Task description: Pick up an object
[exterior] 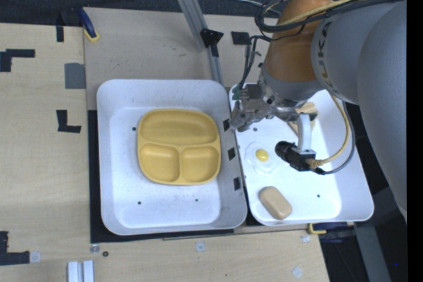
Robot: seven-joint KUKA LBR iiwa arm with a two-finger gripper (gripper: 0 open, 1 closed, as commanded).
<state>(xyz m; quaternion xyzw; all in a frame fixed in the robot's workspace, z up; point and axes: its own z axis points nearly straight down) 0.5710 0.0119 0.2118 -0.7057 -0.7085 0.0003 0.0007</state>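
A blue-and-yellow clamp (88, 24) at the bench's (39, 162) far edge, black tape marks (65, 121) nearby

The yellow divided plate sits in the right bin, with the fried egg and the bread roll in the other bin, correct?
Not quite. The camera view shows the yellow divided plate in the left bin, not the right one. The fried egg and the bread roll do lie together in the other bin, the right bin, below the gripper.

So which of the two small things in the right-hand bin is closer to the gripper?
The fried-egg toy, white with a yellow yolk; the tan bread-roll toy lies farther from the gripper, toward the bin's near edge.
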